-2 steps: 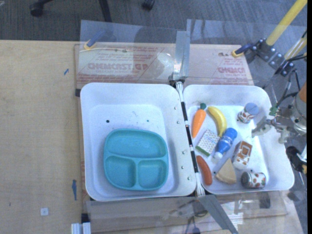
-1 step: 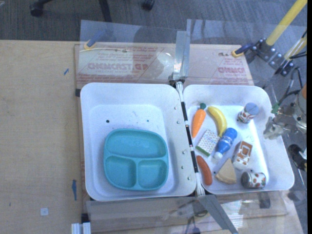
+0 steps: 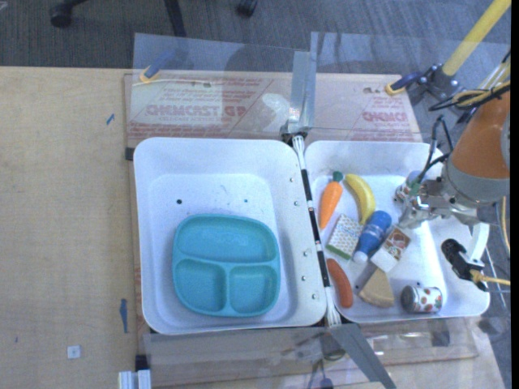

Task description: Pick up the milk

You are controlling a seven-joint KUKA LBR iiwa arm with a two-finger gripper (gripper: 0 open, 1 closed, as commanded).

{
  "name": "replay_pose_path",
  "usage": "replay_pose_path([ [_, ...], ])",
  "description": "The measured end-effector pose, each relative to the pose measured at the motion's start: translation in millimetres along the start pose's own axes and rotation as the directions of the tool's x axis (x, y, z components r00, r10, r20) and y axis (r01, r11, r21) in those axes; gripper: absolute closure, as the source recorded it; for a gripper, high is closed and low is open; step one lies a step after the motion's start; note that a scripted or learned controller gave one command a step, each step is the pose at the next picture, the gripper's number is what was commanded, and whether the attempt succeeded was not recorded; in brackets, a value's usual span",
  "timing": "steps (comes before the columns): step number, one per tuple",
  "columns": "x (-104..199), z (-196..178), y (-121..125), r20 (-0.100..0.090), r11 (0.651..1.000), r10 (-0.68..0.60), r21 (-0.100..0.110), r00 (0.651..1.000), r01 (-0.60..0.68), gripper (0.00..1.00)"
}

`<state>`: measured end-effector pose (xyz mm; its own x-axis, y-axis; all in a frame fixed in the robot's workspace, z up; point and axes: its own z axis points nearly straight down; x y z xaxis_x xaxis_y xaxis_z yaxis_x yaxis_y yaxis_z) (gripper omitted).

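Brown-and-white, the milk carton [image 3: 395, 246] lay just below the gripper [image 3: 419, 205], beside the blue bottle [image 3: 372, 234]. How far that tool stood open could not be told; nothing visibly held. Approach seemingly underway; next, descend squarely over it.

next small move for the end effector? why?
Probably shift the end effector slightly left and down, onto the milk. It sits just beyond the carton, which lies tilted in the right bin, pressed against the blue bottle, so approach from the carton's free side.
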<state>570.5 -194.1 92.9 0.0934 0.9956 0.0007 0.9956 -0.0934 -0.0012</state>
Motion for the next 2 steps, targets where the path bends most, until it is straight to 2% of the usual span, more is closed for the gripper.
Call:
replay_pose_path([
  [1,81.4,-80.9,75.0,0.002,0.996,0.085,-0.002,0.996,-0.085,1.0],
  [2,111.1,-194.3,51.9,0.001,0.907,0.422,-0.002,0.907,-0.422,1.0],
])
